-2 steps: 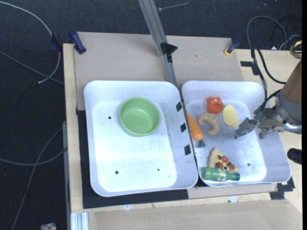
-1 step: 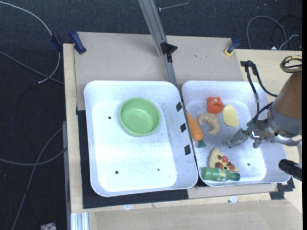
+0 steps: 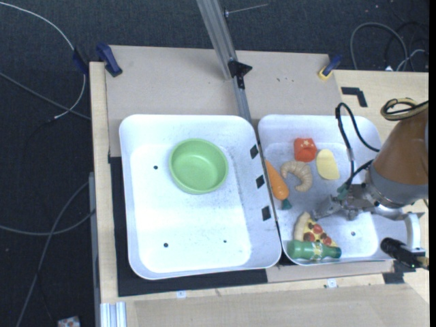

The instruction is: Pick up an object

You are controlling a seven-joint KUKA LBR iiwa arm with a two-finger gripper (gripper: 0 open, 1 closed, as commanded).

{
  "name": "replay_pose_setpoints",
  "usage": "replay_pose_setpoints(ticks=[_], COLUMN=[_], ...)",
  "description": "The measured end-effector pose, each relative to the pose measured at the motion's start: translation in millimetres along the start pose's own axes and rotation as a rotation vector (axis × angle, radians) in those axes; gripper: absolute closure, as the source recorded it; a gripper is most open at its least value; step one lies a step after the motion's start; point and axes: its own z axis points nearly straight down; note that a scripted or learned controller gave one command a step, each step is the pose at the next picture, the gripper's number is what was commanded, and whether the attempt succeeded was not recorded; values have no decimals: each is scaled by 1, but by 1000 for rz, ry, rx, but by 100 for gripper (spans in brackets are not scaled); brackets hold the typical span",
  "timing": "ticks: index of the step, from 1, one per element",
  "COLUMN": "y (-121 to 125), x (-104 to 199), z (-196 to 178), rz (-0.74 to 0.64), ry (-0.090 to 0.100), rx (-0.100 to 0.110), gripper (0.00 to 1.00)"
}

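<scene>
Hangs low in the right bin (image 3: 361,125) — gripper (image 3: 328,208) just above the pizza slice (image 3: 314,230), nothing between its fingers (spread unclear). Croissant (image 3: 298,174) and carrot (image 3: 276,180) lie nearby — green bowl (image 3: 198,165) in the left bin (image 3: 177,244).

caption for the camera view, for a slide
Gripper low in right white bin beside toy pizza slice; green bowl in left bin.

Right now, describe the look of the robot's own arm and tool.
The arm's wide orange band sits above a grey metal wrist ring. A looping black cable runs beside it. The small dark grey tool ends the arm.
</scene>
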Motion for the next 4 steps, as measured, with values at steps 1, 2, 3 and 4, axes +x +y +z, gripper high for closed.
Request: replay_pose_setpoints(ticks=[1,2,3,4], y=[2,13,11,13], x=[0,5,-1,0], z=[-16,-74,-124,-165], rz=[0,-3,-2,-3], ry=[-2,-10,-10,-11], rx=[-11,-24,-22,-25], gripper=[100,100,100,100])
